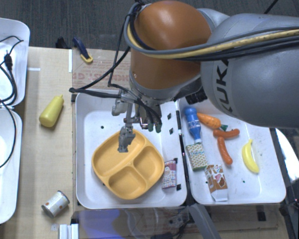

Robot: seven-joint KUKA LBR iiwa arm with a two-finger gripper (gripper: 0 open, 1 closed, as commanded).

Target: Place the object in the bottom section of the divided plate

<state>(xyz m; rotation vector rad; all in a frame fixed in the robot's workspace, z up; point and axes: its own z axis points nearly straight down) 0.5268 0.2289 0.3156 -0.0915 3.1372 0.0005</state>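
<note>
gripper hangs over the upper-left section of the yellow divided plate in the left bin; can't tell if it's apart or together, nothing seen between. plate's bottom section sits just below-right of it. small carton lies right of it, beside the plate rim. blue bottle, carrot, banana further right in the right bin.

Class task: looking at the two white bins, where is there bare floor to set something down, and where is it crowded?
Left bin: bare strip left of the yellow divided plate; gripper hangs over the plate. Right bin: bare corner below the banana; crowded around the blue bottle, carrot and sausages.
</note>
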